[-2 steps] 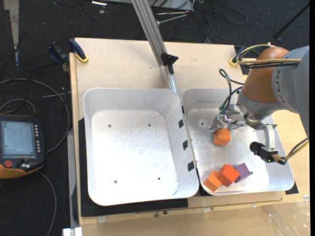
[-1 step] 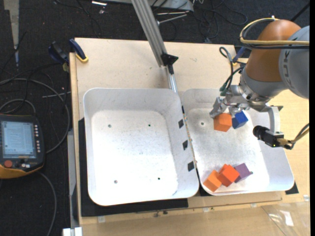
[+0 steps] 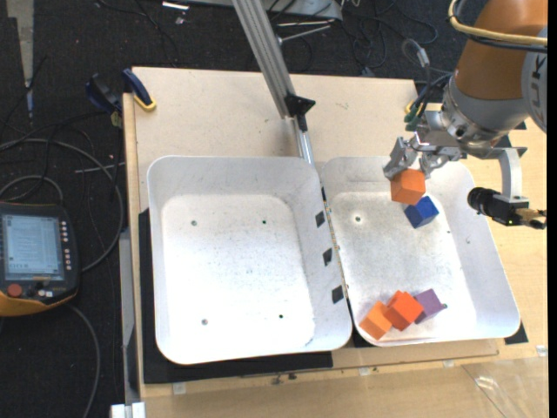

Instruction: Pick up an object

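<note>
My gripper (image 3: 411, 165) hangs over the back of the right bin (image 3: 474, 264), reaching in from the upper right. An orange block (image 3: 407, 186) sits between its fingertips, lifted above the bin floor. Just below and to the right of it a blue block (image 3: 421, 212) lies on the bin floor. Near the bin's front edge are two orange blocks (image 3: 391, 313) side by side, with a purple block (image 3: 428, 303) touching them on the right.
The left bin (image 3: 174, 259) lies beside the right one. A slanted metal pole (image 3: 270, 55) comes down to the divide between the bins at the back. A black fixture (image 3: 500, 205) juts in at the right bin's edge.
</note>
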